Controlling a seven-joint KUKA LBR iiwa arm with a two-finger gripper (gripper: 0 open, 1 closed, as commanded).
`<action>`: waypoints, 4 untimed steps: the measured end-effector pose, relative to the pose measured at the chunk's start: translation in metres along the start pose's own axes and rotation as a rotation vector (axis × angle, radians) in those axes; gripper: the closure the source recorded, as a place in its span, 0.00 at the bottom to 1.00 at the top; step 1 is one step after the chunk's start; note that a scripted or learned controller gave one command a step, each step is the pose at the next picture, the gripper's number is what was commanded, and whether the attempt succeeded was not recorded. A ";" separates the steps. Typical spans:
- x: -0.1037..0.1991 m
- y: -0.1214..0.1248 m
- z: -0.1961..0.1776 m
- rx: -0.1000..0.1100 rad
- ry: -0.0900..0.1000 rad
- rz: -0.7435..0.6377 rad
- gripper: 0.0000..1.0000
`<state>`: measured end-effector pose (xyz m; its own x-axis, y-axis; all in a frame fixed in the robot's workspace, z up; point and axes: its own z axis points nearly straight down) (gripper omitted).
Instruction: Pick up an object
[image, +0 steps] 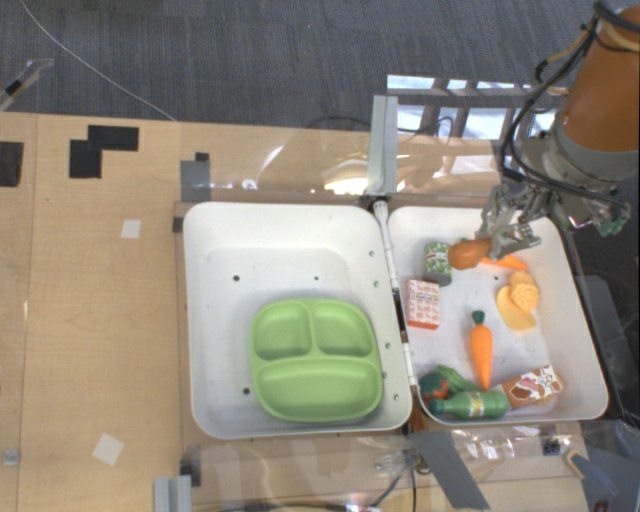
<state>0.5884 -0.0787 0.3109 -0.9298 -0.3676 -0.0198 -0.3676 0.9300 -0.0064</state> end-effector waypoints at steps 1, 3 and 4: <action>0.070 -0.003 0.002 -0.002 0.012 -0.129 1.00; 0.073 0.032 0.024 0.003 0.001 -0.154 1.00; 0.071 0.033 0.016 0.003 -0.002 -0.155 1.00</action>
<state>0.5104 -0.0740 0.2935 -0.8617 -0.5071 -0.0200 -0.5070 0.8619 -0.0120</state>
